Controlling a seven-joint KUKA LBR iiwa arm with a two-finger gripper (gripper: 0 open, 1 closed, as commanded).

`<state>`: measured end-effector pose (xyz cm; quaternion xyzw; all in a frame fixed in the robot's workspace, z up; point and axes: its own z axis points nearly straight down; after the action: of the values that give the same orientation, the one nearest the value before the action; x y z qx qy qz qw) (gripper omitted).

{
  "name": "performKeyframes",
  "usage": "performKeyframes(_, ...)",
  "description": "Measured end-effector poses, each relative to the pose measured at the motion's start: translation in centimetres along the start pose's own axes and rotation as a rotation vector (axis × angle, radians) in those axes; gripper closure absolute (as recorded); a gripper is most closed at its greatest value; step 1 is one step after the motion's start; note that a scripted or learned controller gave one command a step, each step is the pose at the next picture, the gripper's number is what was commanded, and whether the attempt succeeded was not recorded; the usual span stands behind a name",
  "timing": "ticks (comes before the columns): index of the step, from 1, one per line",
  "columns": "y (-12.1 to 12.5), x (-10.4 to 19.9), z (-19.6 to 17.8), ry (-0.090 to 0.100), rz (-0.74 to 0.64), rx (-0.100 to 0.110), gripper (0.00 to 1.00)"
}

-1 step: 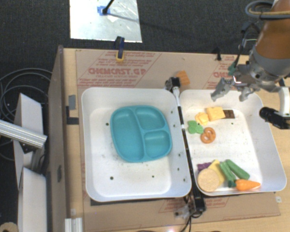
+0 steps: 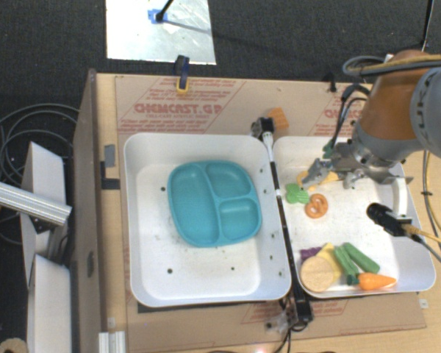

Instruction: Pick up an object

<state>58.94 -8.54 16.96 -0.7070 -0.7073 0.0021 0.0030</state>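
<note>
1. Pretzel (image 2: pixel 316 206), orange, lies in the right bin (image 2: pixel 419 271), just beside a green toy (image 2: pixel 297 194).
2. Gripper (image 2: pixel 322 173) hovers above a yellow piece (image 2: pixel 306 176); whether it is clenched or released, I cannot tell.
3. Teal tray (image 2: pixel 213 203) sits in the left bin (image 2: pixel 151 271).
4. Cardboard (image 2: pixel 206 101) reads "CHEMCAST GP".
</note>
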Motion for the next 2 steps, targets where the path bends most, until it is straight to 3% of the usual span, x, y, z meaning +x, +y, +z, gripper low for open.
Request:
performKeyframes(1,-0.8,-1.7,9.0,-0.001,0.001,-0.003,0.00)
performKeyframes(2,5.0,-2.3,8.3,-0.003,-0.004,-0.014,0.00)
